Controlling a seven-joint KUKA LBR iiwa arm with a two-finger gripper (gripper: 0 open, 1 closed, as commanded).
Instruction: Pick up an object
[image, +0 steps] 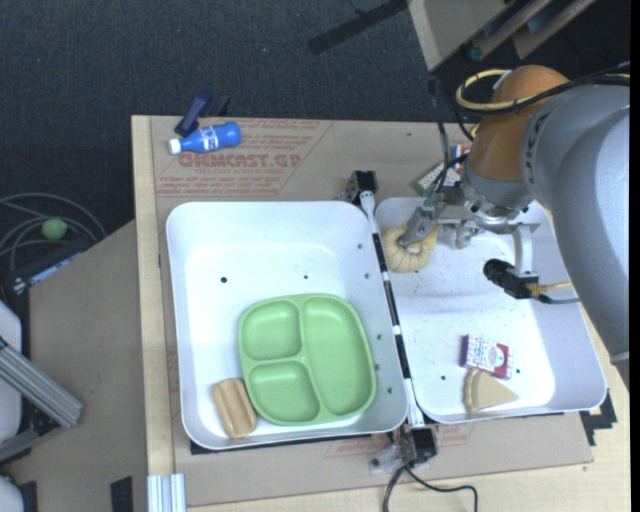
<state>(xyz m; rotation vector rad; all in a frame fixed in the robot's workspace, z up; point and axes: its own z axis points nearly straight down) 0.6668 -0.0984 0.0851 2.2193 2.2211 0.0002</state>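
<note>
Three things lie in the right bin (450, 315); I'd go for the tan ring (402, 262) at its ten o'clock corner, close under the gripper (430, 226). It looks light and soft, so I'd pinch gently across one side. Whether the gripper is clasped or released, I cannot tell.

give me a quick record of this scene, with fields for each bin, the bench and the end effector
left bin: green divided plate; tan bread-like slice at the plate's near left corner
right bin: tan ring-shaped item in the far left corner; red and white packet; tan wedge just nearer than the packet
bench: blue bottle lying beyond the left bin
end effector: low over the right bin's far left corner, at the tan ring-shaped item
held: cannot tell
</note>
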